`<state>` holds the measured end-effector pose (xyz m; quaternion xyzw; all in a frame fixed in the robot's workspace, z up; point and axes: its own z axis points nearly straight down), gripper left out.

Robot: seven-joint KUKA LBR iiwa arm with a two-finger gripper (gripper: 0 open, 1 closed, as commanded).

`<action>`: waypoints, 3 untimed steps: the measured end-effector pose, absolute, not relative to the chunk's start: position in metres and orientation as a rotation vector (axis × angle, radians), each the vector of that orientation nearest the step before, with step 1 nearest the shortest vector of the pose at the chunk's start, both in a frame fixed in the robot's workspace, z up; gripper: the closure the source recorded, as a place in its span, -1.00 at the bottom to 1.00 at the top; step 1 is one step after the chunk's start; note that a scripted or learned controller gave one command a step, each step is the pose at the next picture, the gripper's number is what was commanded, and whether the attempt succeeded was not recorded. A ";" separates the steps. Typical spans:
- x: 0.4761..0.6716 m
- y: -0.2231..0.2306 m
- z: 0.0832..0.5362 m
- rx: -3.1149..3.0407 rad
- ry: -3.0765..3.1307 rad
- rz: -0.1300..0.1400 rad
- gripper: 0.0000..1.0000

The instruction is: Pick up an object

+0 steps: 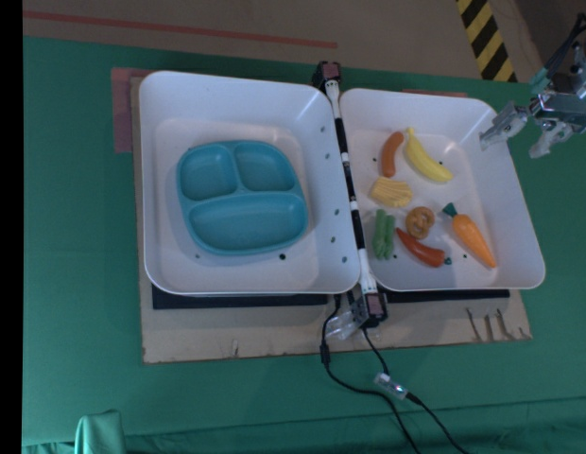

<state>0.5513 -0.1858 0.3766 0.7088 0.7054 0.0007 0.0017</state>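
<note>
We saw the tool (525, 131) open and empty over the right bin's (520, 253) far-right rim, the banana (427, 158) lying leftward, slanted.

Robot's tool (526, 132) sits at approx 2 o'clock in the camera view, pale silver-grey metal w/ a slight blue cast. Two fingers (502, 123): one flat, wedge-shaped, light grey; the other narrower, darker at its tip. Behind them a blocky housing w/ small dark recesses and bright highlights. Above it, bits of grey arm link and thin dark lines, poss. cables; too blurred for screws or markings.
</note>
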 end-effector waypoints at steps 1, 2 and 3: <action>0.566 -0.142 0.291 2.222 2.216 0.002 -1.00; 0.569 -0.123 0.204 2.219 2.208 0.010 -1.00; 0.570 -0.124 0.216 2.218 2.201 0.014 1.00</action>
